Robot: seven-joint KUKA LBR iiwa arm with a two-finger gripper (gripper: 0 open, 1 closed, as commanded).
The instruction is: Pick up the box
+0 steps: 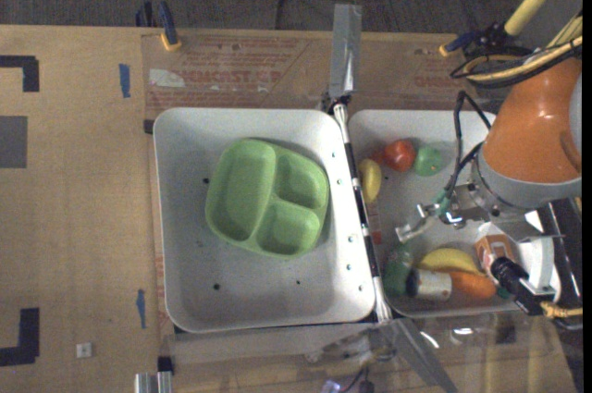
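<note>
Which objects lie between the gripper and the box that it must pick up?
Nothing visible does. The gripper hangs over bare bin floor in the right bin. The box lies to its right, partly under the arm, with the banana below that path.

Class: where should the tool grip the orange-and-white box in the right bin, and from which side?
Probably across the left and right edges of the box, from above: the carrot crowds its lower edge and the arm overhangs its upper part.

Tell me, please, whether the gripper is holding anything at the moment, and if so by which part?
Nothing is held. The gripper hangs with its jaws apart over a bare patch of the right bin, beside the toy foods and nothing between them.
</note>
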